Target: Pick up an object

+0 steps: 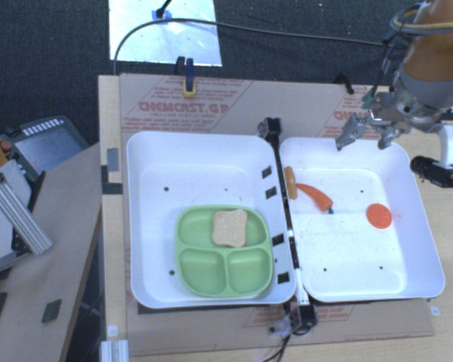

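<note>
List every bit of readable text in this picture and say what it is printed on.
"CHEMCAST GP": red print on the brown sheet under the bins, above the left bin.
More red print of the same kind at the sheet's top right, by the gripper: partly hidden, unreadable.
Red print along the sheet's front edge, below the bins: too small to read.
The grey device at the left: no legible markings.

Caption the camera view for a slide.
Open gripper above right bin's far edge; carrot, orange disc inside.
</note>
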